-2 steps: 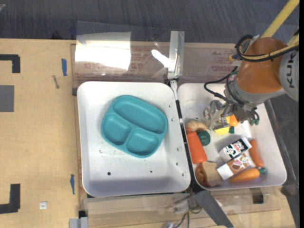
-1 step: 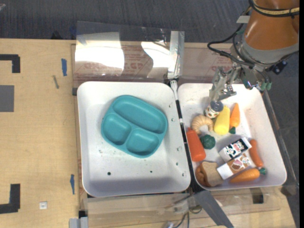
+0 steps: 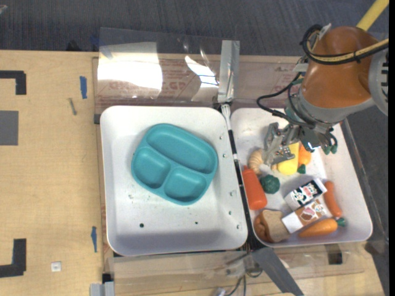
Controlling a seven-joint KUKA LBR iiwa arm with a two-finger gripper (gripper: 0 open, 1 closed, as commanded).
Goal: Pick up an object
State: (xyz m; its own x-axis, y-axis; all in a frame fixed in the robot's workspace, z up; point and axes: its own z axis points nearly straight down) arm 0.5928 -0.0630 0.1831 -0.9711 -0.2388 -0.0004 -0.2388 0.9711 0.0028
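— How far along are you?

— Nothing is lifted yet, as far as I can judge. My gripper (image 3: 279, 148) hangs low in the right bin (image 3: 358, 184), over its upper-left part, fingers pointing down at a yellow toy (image 3: 287, 165). Whether my jaws are spread or closed I cannot tell; the fingers blur together with what lies under them, and I see nothing clearly caught between them.

— What's left, then?

— Closing on something and raising it clear.

— Room to move?

— Tight. The divider between the bins is just beside me on the left. An orange cylinder (image 3: 253, 189), a dark green ball (image 3: 270, 183), a black-and-white carton (image 3: 305, 193) and a carrot (image 3: 320, 227) crowd below. The left bin (image 3: 117, 184) holds a teal tray (image 3: 175, 163), well apart.
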